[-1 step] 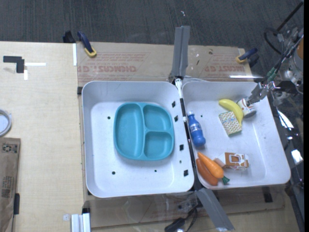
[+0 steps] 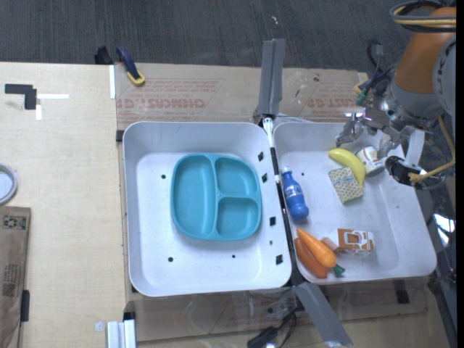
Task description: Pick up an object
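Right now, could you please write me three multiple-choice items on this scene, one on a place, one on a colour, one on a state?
1. Where does the divided plate lie?
A. left bin
B. right bin
C. bare bench

2. What colour is the bottle?
A. red
B. blue
C. green

3. How does the bottle rest?
A. upright
B. on its side
C. on the plate

Answers:
1 A, it sits inside the left bin.
2 B, its body is blue, its cap white.
3 B, it lies flat on the floor of the right bin, near the carrot.
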Robot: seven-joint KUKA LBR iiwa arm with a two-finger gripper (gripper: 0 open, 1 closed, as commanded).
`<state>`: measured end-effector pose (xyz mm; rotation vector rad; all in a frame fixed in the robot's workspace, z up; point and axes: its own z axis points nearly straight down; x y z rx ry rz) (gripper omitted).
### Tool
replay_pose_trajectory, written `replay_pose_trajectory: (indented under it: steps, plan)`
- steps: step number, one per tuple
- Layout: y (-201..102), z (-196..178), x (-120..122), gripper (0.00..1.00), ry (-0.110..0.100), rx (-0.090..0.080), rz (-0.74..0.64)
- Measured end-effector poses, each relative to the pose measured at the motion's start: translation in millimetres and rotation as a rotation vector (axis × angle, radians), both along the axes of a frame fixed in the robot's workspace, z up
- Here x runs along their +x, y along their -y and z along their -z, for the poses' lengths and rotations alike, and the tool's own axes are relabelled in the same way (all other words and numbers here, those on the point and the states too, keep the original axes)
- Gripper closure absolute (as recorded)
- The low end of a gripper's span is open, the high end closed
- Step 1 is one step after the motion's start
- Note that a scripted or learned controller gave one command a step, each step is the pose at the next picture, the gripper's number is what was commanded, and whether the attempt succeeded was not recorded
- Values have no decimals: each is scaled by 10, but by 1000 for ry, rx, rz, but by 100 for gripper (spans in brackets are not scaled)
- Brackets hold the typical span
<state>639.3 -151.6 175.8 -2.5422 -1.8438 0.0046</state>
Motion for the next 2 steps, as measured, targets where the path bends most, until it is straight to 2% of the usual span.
replay_pose_trajectory:
  steps: [1, 2]
  plan:
    - [278, 662, 74, 0, 8, -2, 11]
    - [80, 724, -208, 0, 26, -7, -69]
